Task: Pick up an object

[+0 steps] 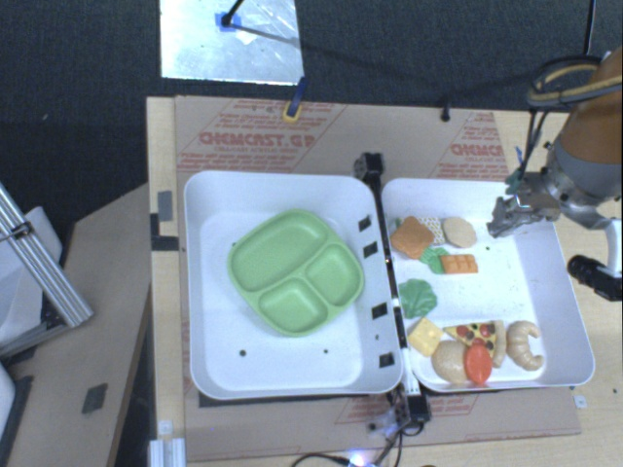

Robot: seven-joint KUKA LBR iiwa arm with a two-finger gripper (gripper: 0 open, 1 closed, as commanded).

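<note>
The right bin (550,290) holds several toy foods: a brown bun (415,236), a beige roll (458,231), an orange waffle piece (459,263), a green leaf (419,297), a yellow cheese cube (424,337), a pizza slice (480,333), a croissant (526,344), a red tomato (478,364) and a tan potato (449,359). My gripper (503,219) hangs over the bin's upper right part, to the right of the beige roll, with nothing seen between its fingers.
The left bin (209,348) carries a green divided plate (296,271). A black divider with clips (382,261) runs between the bins. The arm (589,154) comes in from the right. A metal sheet (231,27) lies beyond the bench.
</note>
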